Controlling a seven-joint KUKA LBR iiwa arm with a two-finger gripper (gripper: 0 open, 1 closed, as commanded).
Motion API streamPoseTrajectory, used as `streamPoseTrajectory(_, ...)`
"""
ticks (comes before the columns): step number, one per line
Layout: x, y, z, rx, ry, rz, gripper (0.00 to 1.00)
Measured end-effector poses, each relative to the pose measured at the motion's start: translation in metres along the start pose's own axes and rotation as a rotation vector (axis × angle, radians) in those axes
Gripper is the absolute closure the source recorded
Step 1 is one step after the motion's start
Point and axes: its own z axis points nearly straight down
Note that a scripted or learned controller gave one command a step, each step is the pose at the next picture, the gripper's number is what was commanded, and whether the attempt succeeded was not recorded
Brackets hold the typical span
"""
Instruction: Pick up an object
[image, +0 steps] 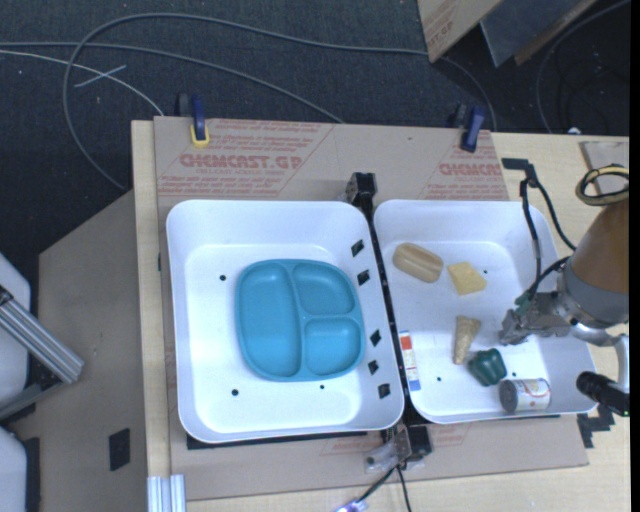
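Observation:
The right bin (440, 225) holds several small objects. A tan bread-like roll (417, 262) lies at its back, with a yellow chunk (466, 277) just right of it. A beige cone-shaped piece (465, 338) lies near the middle, a dark green lump (488, 366) in front of it, and a small grey and white can (525, 392) on its side by the front rim. My gripper (518, 326) hangs low over the bin's right part, right of the beige piece and just behind the green lump. Nothing is visibly held in it.
The left bin (190, 300) holds a blue divided plate (298, 318). Black clips run down the wall between the two bins (372, 300). The arm's orange band (608, 255) and cables (540, 235) sit over the right bin's right rim. Cardboard (250, 155) lies under both bins.

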Motion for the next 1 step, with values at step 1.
streamPoseTrajectory(1,0.0053,0.0068,-0.0611,-0.006,-0.003,-0.002,1.0)
